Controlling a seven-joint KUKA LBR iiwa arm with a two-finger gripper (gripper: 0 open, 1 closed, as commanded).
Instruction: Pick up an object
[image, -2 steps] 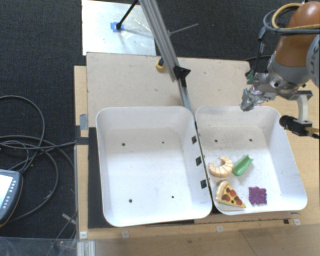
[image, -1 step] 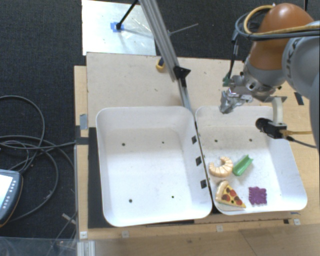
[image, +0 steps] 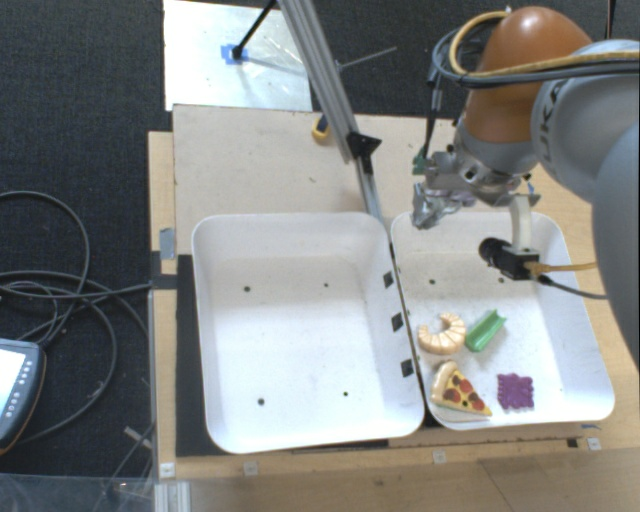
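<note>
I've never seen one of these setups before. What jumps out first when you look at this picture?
The big grey arm with its orange band fills the upper right, its gripper hanging above the far edge of the right bin. Near that bin's front lie four bright toy pieces: a croissant, a green piece, a pizza slice and a purple piece.
</note>
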